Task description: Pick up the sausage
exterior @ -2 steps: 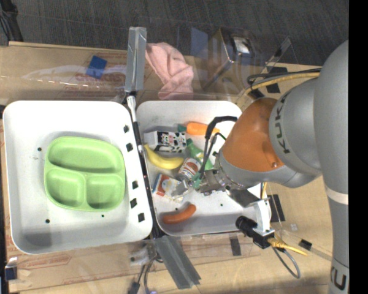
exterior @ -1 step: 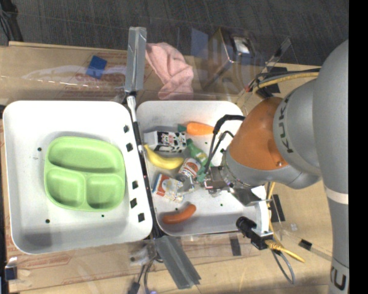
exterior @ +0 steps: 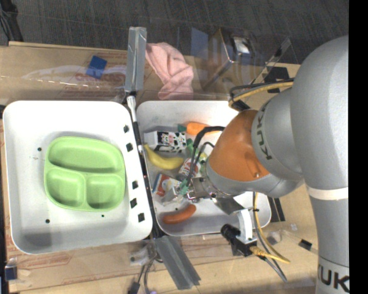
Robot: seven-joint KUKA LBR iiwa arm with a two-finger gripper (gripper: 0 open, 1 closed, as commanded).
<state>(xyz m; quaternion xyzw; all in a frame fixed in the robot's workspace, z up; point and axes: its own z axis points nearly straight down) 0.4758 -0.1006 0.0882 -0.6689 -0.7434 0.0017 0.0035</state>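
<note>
In the right-hand shallow white bin [exterior: 148, 116], the grey arm with the orange wrist band [exterior: 239, 155] reaches in from the right and covers much of the bin's interior. The gripper [exterior: 189, 185] sits low over the clutter near the bin's middle; whether it is spread or closed cannot be told, because the wrist hides it.

The reddish-brown sausage [exterior: 179, 214] lies on the bin floor near the front wall, just below the gripper and apart from it. A yellow banana [exterior: 162, 160] lies near the bin's left wall. A small white carton with dark print [exterior: 170, 139] rests behind the banana, and an orange rounded item [exterior: 197, 128] lies beside the carton.

The left-hand white bin [exterior: 24, 127] holds a light-green three-compartment plastic tray [exterior: 84, 173]. A pink cloth [exterior: 170, 69] lies behind the bins.
</note>
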